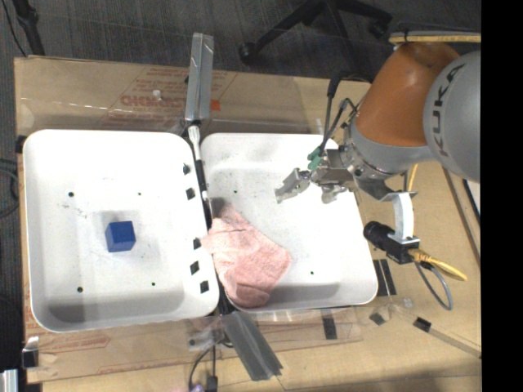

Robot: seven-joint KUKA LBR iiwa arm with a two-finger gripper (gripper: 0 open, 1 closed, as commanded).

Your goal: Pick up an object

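Observation:
My gripper (309,189) hangs over the back middle of the right bin (343,251). Its fingers are spread open and nothing is between them. A crumpled pink cloth (247,257) lies in that bin's front left corner, against the wall by the divider, well to the left and front of the gripper. A small blue cube (121,235) sits alone on the floor of the left bin (49,219), left of centre and far from the gripper.
A grey metal bar (198,80) rises behind the gap between the bins, and black clips line the divider (196,219). Another grey bar (253,349) sticks out at the front. The bins rest on a cardboard-covered bench (270,96).

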